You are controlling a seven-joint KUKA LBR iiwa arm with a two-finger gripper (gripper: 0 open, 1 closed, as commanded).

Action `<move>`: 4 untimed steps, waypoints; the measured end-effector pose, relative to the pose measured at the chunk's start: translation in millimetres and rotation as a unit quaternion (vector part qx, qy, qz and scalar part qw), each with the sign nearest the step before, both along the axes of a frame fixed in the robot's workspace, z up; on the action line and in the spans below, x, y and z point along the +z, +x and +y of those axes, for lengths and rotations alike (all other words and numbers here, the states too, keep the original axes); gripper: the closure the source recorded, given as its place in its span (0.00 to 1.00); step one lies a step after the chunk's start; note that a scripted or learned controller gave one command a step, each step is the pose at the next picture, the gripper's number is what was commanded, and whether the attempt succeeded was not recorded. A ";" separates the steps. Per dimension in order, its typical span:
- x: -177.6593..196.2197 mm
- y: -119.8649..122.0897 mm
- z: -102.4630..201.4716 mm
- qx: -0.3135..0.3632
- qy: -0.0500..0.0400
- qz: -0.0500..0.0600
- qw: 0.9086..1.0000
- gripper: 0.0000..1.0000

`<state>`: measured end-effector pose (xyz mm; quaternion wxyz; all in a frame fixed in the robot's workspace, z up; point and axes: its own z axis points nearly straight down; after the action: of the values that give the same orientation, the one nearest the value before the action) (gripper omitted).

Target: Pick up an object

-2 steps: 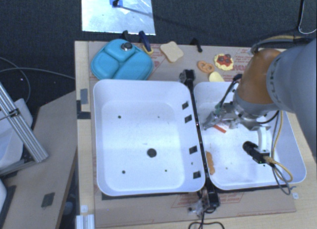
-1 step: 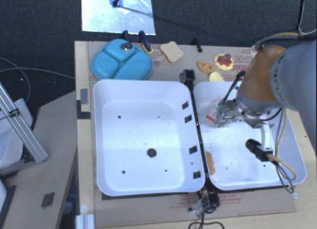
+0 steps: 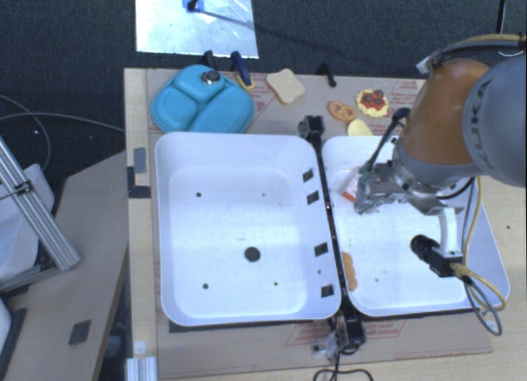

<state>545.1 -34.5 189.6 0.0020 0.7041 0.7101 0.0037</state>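
Right bin [image 3: 486, 243], upper left corner: small red-and-white object [image 3: 352, 188], partly hidden under the claw [image 3: 368, 200]. Looks light, possibly a soft packet; hard to say. Best taken across its narrow width. Arm [image 3: 449, 124] reaches in from the right, wrist bent down, claw low over it. Finger spread: can't tell.

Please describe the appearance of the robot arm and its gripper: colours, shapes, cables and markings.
The arm is thick and rounded, grey with a wide orange band and dark letters on the grey shell. The gripper is a small grey metal assembly. A black cable runs along it, and a yellow cable loops below near a black cylindrical part.
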 end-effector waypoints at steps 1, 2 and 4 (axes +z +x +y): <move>21.9 -60.5 31.0 -0.001 0.000 0.004 1.000 1.00; 70.8 -57.0 60.8 0.000 0.000 0.000 1.000 1.00; 197.8 -58.7 123.1 0.000 0.000 0.004 1.000 1.00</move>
<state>486.4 88.6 387.4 -0.0006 0.7040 0.7102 0.0008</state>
